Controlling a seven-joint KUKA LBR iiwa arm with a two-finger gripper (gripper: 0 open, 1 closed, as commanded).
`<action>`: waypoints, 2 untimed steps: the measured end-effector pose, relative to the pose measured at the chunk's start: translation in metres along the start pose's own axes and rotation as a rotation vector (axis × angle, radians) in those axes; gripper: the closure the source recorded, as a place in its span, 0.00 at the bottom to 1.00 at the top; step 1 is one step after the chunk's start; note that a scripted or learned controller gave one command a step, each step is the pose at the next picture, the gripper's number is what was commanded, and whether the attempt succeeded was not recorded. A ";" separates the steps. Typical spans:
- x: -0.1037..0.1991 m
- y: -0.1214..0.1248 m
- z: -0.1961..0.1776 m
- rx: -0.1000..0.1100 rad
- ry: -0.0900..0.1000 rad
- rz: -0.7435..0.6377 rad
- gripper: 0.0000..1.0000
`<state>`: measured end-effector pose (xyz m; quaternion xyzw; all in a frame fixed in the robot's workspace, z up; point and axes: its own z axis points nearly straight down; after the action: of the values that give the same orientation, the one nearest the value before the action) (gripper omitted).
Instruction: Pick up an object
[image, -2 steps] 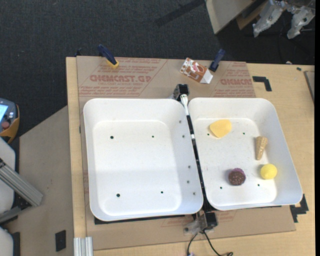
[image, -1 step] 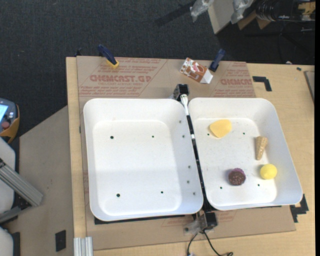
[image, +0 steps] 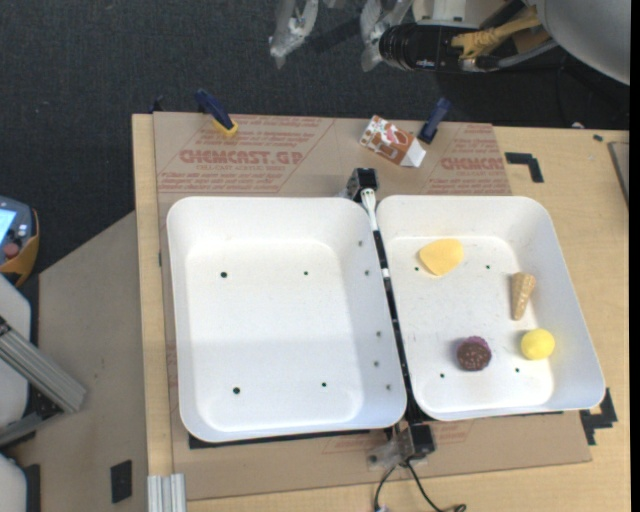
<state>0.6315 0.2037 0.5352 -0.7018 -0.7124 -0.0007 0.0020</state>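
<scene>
The right bin (image: 560, 240) holds several small items: a flat yellow piece (image: 440, 256) at its back, a tan cone (image: 521, 295) by the right wall, a yellow ball (image: 538, 344) and a dark purple round thing (image: 474, 353) near the front. My gripper (image: 332, 38) hangs high at the top edge of the view, beyond the back of the bench and well away from the bins. Its two fingers (image: 290, 32) stand wide apart with nothing between them.
The left bin (image: 190, 230) sits beside the right one, a black strip (image: 385, 290) between them. A small red and white packet (image: 392, 141) lies on the cardboard behind the bins. Blue clamps (image: 216, 110) (image: 435, 118) grip the board's back edge.
</scene>
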 end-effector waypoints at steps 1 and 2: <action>-0.008 0.003 -0.011 -0.005 -0.004 0.012 1.00; -0.015 0.030 0.047 0.006 -0.007 0.017 1.00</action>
<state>0.6612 0.1891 0.4884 -0.7080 -0.7062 0.0039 0.0016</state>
